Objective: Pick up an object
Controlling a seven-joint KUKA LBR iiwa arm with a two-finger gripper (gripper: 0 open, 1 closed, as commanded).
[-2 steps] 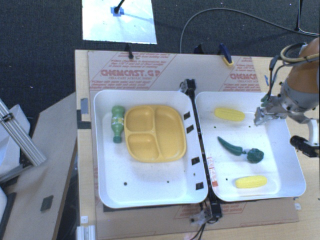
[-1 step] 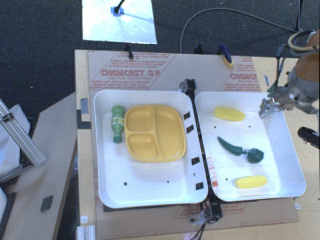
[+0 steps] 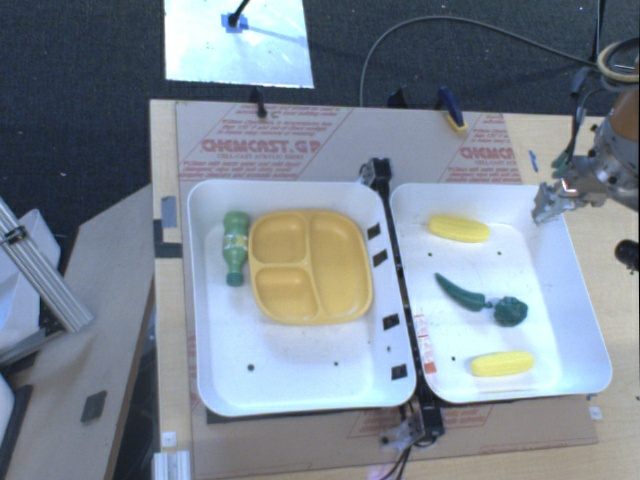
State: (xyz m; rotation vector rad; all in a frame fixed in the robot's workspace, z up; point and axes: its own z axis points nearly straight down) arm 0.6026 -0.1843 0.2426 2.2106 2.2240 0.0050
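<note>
While the arm [image 3: 615,143] reaches in from the right edge of the bench [image 3: 120,268], its gripper [image 3: 550,203] hangs over the upper right rim of the right bin [image 3: 580,298]. How its jaws stand cannot be told from this slanting view, since the metal tip is small and blurred. Nothing is seen between them.

Inside the right bin lie three things, all apart from one another. Near the top is a yellow corn cob [image 3: 459,230], lying roughly level. Around the middle lies a dark green vegetable [image 3: 480,300] with a long thin stem and a round bushy end pointing toward the lower right. Close to the bottom wall is a second yellow piece [image 3: 502,365], also lying level. The corn cob is the nearest of the three to the gripper, but well apart from it.

The left bin [image 3: 215,368] holds a yellow divided plate [image 3: 308,266] with three compartments, and a small green bottle [image 3: 235,248] lies just beside the plate's left edge. A row of black clips [image 3: 385,288] joins the two bins along their shared wall.
</note>
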